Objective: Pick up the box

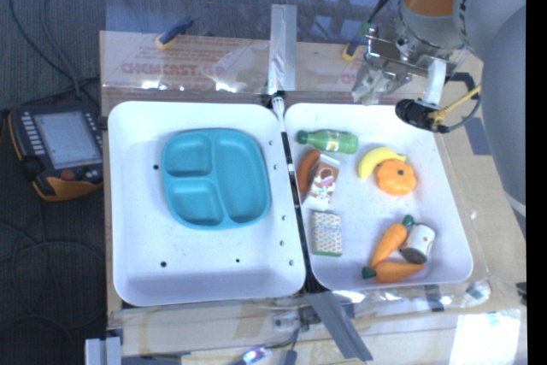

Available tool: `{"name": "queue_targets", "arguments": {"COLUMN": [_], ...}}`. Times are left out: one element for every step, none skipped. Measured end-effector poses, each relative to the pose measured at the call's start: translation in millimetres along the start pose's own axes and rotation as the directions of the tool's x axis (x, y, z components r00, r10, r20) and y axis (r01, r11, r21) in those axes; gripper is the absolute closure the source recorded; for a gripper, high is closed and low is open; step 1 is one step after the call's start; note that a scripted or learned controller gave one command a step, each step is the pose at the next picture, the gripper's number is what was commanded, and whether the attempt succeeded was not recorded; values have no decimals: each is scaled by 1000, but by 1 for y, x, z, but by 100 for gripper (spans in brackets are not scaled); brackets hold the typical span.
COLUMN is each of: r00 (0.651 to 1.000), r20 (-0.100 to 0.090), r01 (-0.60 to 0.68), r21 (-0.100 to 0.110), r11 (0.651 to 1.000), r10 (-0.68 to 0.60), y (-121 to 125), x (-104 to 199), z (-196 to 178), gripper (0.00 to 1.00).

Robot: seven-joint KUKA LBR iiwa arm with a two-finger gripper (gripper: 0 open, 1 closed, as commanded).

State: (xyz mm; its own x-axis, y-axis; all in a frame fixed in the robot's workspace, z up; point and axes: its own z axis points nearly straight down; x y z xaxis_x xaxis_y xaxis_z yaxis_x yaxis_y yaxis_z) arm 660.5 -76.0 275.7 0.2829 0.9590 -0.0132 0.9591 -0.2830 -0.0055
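Hovering over the back edge of the right bin, the gripper was well apart from everything in it, so by my read the pick hadn't really started and this was the approach step. Whether the jaws were apart or together, I couldn't tell from this angle, too small and cluttered up there.

The box lay flat near the left wall of the right bin, toward the front, just below a small carton with a red and white print. I'm guessing the greenish patterned one is the target, though the carton could count as a box too. Next move, I'd say, calls for swinging forward and left across the bin, then coming down right over the box without clipping the carton or the bin wall beside it.

Other stuff in there: a green bottle, a banana, an orange, and a carrot. The left bin held a blue divided tray.

Writing: there were faded red letters on the cardboard behind the bins, not readable. Box print was too small to make out.
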Motion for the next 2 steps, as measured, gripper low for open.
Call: {"name": "queue_targets", "arguments": {"r00": [1000, 1000], "r20": [-6, 0], "r01": [-8, -7], "r21": [-2, 1], "r11": [1000, 1000], "r10": [8, 7], "y": [-2, -1], "x": [33, 33], "z": [14, 7], "gripper": [100, 100]}}
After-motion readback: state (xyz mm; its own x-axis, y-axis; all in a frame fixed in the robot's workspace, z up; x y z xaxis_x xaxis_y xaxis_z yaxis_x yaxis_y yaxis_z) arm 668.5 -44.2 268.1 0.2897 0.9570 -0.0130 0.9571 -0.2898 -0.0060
